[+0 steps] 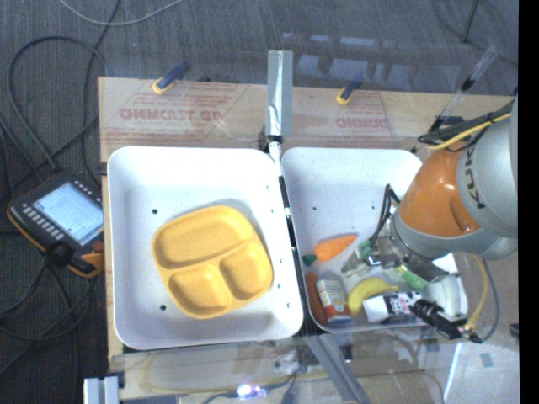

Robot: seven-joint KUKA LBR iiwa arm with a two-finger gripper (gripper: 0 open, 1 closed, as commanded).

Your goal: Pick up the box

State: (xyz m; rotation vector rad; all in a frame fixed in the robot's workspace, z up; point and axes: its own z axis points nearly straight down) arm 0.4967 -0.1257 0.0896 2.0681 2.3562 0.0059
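The box (331, 298) is a small carton with a red side and a pale printed top. It lies in the front left corner of the right bin (354, 175). My gripper (376, 257) hangs low over that bin's middle, up and to the right of the box and apart from it. It is just above a banana (371, 292), with the grey and orange arm (450, 204) covering the bin's right side.
An orange carrot (334, 246) lies left of the gripper. A green item (413, 274) and a white and black bottle (397, 307) lie by the banana. The left bin (135, 175) holds a yellow divided plate (213, 260). A teach pendant (57, 213) sits off the bench at left.
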